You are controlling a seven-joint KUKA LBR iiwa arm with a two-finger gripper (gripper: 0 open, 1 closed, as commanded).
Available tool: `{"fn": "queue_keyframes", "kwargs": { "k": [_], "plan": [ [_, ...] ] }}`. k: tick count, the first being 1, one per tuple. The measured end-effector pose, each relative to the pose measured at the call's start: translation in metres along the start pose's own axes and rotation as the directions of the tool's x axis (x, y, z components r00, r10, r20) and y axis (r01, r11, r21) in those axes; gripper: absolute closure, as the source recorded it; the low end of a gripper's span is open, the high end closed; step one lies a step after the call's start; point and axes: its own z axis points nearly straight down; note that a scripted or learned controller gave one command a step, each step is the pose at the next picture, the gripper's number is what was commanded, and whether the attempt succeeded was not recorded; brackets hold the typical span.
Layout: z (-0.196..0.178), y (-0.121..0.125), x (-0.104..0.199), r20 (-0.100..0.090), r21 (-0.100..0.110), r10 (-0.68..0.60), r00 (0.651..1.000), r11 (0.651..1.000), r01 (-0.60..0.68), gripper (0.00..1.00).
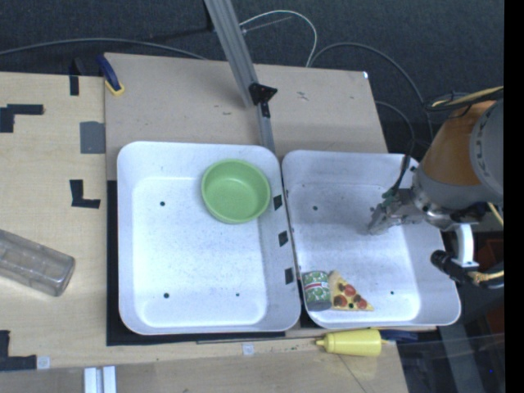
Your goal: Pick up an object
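A round pale-green plastic bowl (236,191) sits in the left white bin (139,244); in the right white bin (409,293), a small green packet (316,290) and toy pizza slice (349,295) lie touching at the front edge. The gripper (383,218) hovers low over bare floor, well apart from them; whether its claw is apart or together cannot be told. Closing here would likely grasp nothing.

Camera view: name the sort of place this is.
Probably a robot grasping test bench: two white bins side by side, toy items like a green bowl and pizza slice, and the gripper reaching in.
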Motion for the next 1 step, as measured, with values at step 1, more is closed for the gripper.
{"fn": "queue_keyframes", "kwargs": {
  "k": [1],
  "plan": [
    [-0.0422,0.0026,0.0002,0.000,-0.002,0.002,1.000,1.000,-0.002,1.00]
  ]
}}
